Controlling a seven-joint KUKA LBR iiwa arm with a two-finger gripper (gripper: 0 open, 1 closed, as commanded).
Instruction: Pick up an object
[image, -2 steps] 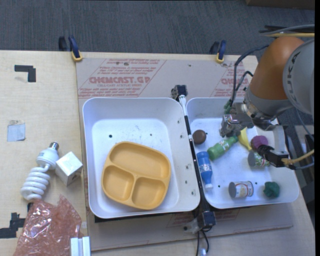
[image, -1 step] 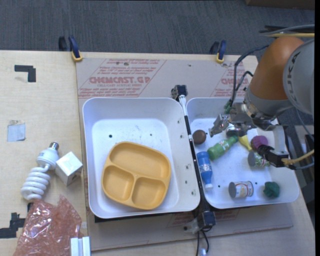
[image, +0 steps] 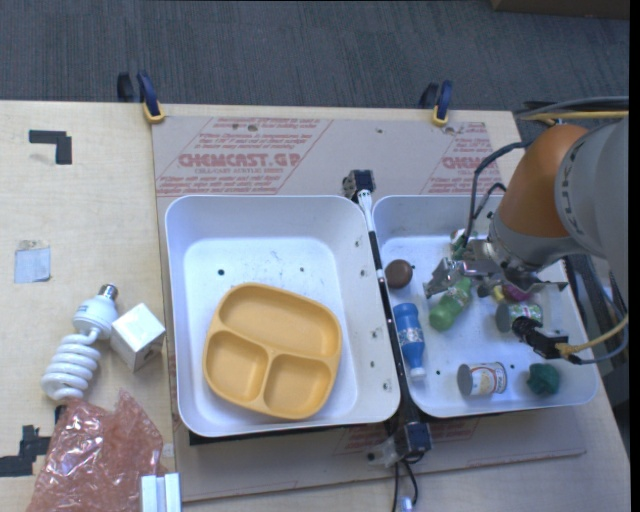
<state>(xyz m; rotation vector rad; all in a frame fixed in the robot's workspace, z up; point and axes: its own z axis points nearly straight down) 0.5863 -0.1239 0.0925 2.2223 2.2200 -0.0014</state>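
While the arm (image: 560, 195) reaches in from the right over the right bin (image: 400, 215), we see its gripper (image: 452, 272) low in that bin, just above a green bottle (image: 447, 308); we cannot tell whether it is released or clenched. Left of it, the left bin (image: 200, 225) holds a yellow divided tray (image: 272, 350). Smaller things share the right bin: a blue bottle (image: 408, 340) along its left wall, a small can (image: 482, 379) near the front, a dark green lump (image: 544, 378) beside it, and a brown ball (image: 399, 272).
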